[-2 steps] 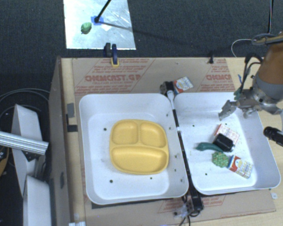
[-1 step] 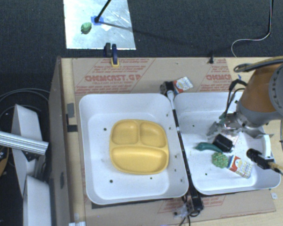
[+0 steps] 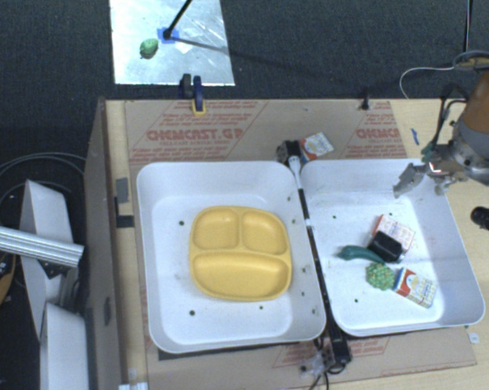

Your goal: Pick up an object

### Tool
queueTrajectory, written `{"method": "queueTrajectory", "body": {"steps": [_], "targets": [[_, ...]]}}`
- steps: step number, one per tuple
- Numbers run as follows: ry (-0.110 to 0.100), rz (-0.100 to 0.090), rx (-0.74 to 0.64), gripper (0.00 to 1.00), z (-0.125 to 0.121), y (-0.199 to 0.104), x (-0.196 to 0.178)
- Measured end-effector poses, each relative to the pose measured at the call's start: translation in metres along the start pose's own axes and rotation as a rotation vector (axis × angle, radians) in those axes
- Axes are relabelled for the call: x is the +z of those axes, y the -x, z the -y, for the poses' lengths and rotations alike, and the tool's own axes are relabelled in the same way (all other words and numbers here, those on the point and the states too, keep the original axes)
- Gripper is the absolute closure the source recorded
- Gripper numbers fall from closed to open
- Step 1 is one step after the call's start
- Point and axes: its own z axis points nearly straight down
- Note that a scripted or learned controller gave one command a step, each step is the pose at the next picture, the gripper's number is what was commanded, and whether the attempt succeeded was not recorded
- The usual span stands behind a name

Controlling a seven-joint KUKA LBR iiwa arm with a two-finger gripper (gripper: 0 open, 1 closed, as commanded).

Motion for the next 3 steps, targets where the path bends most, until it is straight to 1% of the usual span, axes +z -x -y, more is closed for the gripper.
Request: {"method": "queueTrajectory", "body": {"steps": [1, 2, 3], "targets": [[0.0, -0.002, 0.001, 0.0, 0.069, -0.041, 0.09], [-0.002, -0.001, 0.001, 0.0, 0.056, -0.008, 0.008], [-0.008, -0.005, -0.002, 0.0, 0.061, -0.049, 0.065]]}}
